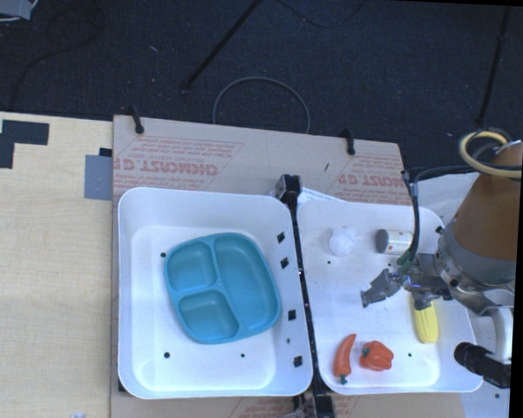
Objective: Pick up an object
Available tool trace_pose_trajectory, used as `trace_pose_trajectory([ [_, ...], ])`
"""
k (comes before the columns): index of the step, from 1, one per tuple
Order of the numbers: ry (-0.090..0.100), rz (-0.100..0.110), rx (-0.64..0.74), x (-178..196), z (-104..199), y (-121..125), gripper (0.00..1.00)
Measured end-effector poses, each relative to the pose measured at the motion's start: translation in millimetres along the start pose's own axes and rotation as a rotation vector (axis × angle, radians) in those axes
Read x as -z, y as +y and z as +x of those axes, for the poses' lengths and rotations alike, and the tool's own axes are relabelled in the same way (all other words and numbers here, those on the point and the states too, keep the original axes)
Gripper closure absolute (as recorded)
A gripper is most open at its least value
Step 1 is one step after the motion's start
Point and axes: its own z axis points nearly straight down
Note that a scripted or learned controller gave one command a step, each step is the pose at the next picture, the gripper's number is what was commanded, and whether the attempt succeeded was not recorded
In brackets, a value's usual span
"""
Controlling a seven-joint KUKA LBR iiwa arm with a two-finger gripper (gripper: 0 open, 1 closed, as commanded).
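Red print on the cardboard sheet point(247, 159) under the bins (seen upside down) seems to read "CHEMCRZT G P", repeated right of centre, though it is blurred.

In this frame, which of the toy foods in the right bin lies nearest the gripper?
The yellow plastic corn cob, just right of the gripper. The orange toy pepper and slim red chilli lie farther, near the bin's front edge.

Two bins point(145, 241), one plate point(221, 285)
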Motion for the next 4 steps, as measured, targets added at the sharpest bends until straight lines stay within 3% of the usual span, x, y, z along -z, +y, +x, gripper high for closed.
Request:
trace_pose_trajectory([
  [1, -0.001, -0.006, 0.0, 3, 0, 1, 0.0],
  [3, 0.001, 0.003, 0.0, -113, 8, 4, 0.0],
  [4, 0.0, -0.005, 0.0, -157, 8, 5, 0.0],
])
